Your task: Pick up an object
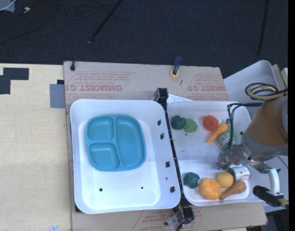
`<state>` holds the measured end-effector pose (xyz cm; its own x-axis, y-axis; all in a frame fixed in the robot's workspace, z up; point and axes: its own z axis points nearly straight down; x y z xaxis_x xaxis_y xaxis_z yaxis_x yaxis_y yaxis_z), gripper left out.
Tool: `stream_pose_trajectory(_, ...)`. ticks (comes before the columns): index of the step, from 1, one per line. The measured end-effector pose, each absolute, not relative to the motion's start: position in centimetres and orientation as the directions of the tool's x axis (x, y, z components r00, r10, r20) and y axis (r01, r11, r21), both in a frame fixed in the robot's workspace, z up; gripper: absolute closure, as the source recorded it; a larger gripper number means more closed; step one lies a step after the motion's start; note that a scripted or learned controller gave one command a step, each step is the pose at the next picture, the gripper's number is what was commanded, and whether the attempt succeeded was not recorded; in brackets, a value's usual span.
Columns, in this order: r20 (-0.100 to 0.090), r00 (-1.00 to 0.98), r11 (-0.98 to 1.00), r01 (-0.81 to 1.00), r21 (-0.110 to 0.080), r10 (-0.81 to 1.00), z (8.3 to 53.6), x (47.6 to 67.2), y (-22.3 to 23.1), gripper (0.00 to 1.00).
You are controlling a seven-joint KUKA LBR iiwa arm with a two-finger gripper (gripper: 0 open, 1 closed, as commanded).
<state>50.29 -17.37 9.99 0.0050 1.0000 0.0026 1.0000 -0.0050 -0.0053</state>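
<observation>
The right bin (198, 148) holds several toy foods. At its back lie a dark green piece (178, 122), a light green piece (190, 125), a red tomato (210, 122) and an orange carrot (217, 133). Along the front lie a teal piece (191, 179), an orange fruit (210, 188), a yellow lemon (225, 179) and a tan piece (234, 190). My gripper (227, 160) is low in the bin's right part, just behind the lemon and below a green packet (225, 138). Nothing shows in its grasp.
The left bin (89, 186) holds a blue divided plate (115, 142). A black divider (169, 153) separates the bins. The grey arm with its orange band (268, 126) comes in over the right bin's right wall. Cardboard (137, 83) lies behind the bins.
</observation>
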Motion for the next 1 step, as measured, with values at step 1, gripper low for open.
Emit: stream_pose_trajectory(1,0.001,0.0,0.0,1.0,0.0,1.0,14.27,50.37,-16.91,1.0)
